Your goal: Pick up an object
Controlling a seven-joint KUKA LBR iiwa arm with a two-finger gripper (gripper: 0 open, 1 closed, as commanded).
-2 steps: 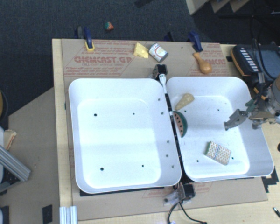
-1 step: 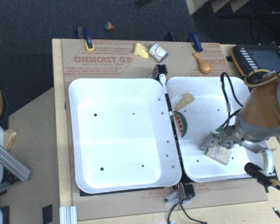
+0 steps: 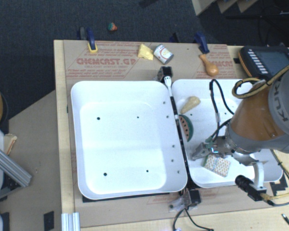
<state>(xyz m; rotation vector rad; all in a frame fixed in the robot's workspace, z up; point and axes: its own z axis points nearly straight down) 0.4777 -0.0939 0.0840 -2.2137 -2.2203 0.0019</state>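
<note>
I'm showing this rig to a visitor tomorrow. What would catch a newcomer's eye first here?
Probably the bulky grey and orange arm reaching in from the right, its gripper low over the right bin. Next, the small things there: a checkered pad by the gripper, a watermelon-slice toy and a tan piece near the divider. The left bin reads as a broad white expanse.

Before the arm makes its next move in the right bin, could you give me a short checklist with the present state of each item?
1. Gripper is inside the right bin: ok.
2. Gripper is above a target: ok, beside the patterned pouch.
3. Object seen between the fingers: not ok.
4. Watermelon slice toy away from gripper: ok.
5. Beige bread-like piece out of the way: ok.
6. Black cable free of objects: cannot tell.
</note>
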